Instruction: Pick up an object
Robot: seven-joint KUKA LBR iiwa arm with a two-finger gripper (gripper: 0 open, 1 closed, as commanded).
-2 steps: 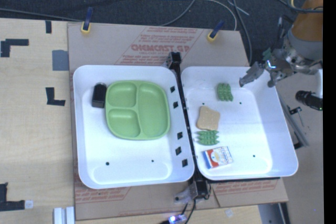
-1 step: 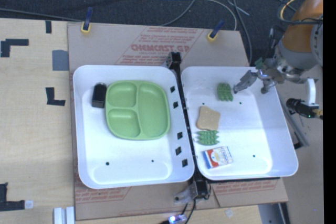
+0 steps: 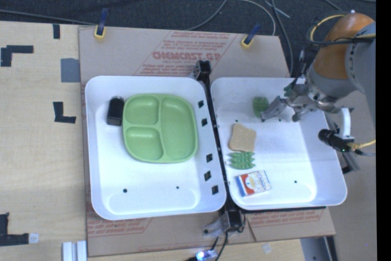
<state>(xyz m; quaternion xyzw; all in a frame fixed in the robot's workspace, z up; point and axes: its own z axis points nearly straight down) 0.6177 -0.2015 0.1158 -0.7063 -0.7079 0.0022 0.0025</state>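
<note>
— Camera view: where does the gripper [image 3: 273, 110] stand?
— Over the right bin [image 3: 317, 192], fingers spread a little, nothing between them, just beside the green object [image 3: 261, 105].
— How would that handle?
— Probably light and soft; it should be pinched across the middle. The tan slab [image 3: 242, 138] looks stiffer.
— Any writing?
— "CHEMCAST GP" in red on the cardboard sheet [image 3: 183, 52]; the small printed card [image 3: 252, 183] is unreadable.

Red print runs across the brown cardboard sheet [image 3: 183, 52] under the bins, at 12 o'clock from the left bin [image 3: 98, 192]. Its large line seems to read "CHEMCAST GP"; the smaller lines around it are too small to read. The small red, white and blue packet [image 3: 253, 183] in the right bin [image 3: 324, 192], toward 6 o'clock, carries printing too fine to make out.
</note>
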